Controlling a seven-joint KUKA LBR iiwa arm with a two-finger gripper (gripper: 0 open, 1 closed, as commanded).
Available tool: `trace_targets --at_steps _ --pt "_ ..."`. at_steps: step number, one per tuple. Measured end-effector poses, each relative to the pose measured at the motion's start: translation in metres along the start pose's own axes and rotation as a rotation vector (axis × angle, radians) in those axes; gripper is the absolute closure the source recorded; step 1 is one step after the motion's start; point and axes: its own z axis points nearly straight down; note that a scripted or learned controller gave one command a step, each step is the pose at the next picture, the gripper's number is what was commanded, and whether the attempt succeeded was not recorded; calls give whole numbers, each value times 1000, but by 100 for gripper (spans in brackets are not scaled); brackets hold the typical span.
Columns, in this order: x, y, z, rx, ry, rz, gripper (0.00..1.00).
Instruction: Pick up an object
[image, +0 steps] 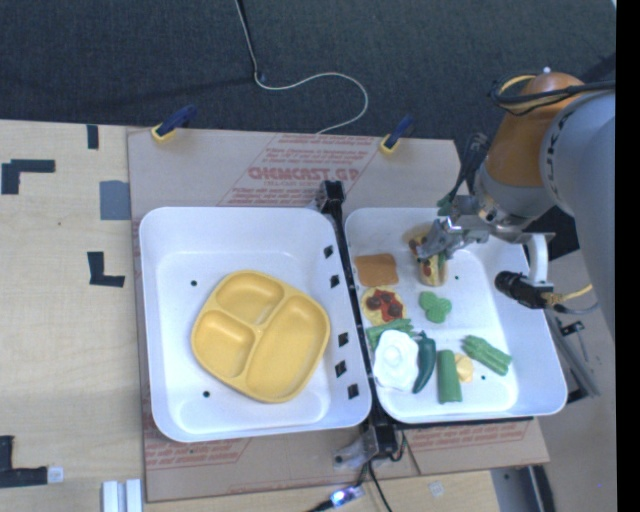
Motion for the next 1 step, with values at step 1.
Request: trace_targets --at_steps 1 --pt "5 2 -43 0 0 0 100"
